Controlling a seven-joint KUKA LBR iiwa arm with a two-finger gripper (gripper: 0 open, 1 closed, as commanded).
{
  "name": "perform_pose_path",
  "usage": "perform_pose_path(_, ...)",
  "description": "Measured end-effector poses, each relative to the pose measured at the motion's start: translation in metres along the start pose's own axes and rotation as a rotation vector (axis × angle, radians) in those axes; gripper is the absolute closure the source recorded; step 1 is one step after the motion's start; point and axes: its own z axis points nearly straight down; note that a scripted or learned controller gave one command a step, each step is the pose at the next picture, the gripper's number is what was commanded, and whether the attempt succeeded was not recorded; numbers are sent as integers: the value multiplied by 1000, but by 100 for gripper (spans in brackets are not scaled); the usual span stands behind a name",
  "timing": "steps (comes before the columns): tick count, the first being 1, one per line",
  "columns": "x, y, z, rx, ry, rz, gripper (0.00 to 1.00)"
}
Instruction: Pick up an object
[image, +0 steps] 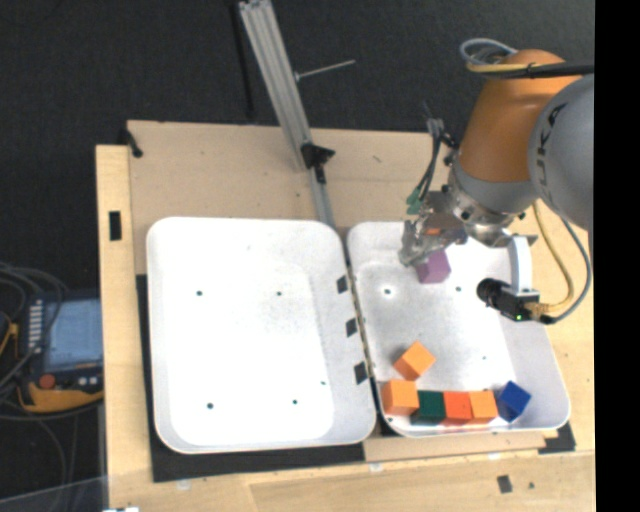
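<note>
My gripper (428, 252) is over the far part of the right bin (530, 350). A small purple block (434, 267) sits between its fingertips, its top tucked under the grey fingers, and the gripper is shut on it. I cannot tell whether the block rests on the bin floor or hangs just above it. The orange and grey wrist rises behind to the upper right.
Along the right bin's front edge lie an orange block (401, 396), a green block (431, 406), two more orange blocks and a blue block (513, 399). Another orange block (415, 358) lies tilted just behind them. The left bin (240, 330) stands beside. A metal post (290, 110) rises at the back.
</note>
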Motion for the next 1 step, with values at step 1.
perform_pose_path(1,45,-24,12,0,0,-1,100)
